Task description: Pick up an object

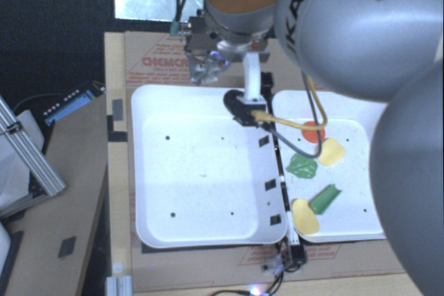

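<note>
My gripper (pixel 205 71) hangs over the far rim of the left bin (pixel 149 149), near its back right corner, and nothing shows beneath it. The loose objects all lie in the right bin (pixel 361 218). A red piece (pixel 313 133) is partly hidden behind the yellow cable. Beside it rests a pale yellow piece (pixel 331 152), with a leafy green piece (pixel 302 165) to its left. Closer to the front lie a green cylinder (pixel 324 198) and a second yellow piece (pixel 305 216). My grey arm hides the right bin's far right part.
The two bins meet along a black-tabbed divider (pixel 276 170). Brown cardboard (pixel 156 62) lies under both bins. At the far left a metal rail (pixel 31 159) and a black strip (pixel 69 104) sit off the bench.
</note>
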`<action>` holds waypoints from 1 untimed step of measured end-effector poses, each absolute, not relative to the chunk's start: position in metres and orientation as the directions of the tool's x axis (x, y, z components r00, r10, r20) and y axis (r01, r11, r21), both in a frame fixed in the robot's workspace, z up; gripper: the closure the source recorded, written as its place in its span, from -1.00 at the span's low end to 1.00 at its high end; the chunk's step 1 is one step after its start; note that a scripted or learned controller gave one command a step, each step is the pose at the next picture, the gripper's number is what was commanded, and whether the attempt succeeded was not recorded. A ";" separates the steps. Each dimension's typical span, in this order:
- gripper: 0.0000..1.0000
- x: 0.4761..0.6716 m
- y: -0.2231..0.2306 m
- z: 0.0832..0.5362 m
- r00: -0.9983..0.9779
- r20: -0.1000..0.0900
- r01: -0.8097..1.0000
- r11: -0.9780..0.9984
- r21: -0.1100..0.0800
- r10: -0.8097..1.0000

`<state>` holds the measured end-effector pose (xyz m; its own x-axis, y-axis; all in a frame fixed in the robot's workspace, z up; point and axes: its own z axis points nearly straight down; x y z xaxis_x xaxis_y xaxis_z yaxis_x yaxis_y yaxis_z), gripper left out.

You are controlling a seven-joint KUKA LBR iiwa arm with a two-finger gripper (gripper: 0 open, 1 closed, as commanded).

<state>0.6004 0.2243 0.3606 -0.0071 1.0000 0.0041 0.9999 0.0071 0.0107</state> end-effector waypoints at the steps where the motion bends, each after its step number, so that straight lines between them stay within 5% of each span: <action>1: 1.00 0.671 0.234 0.383 -0.004 0.001 1.000 0.004 0.009 1.000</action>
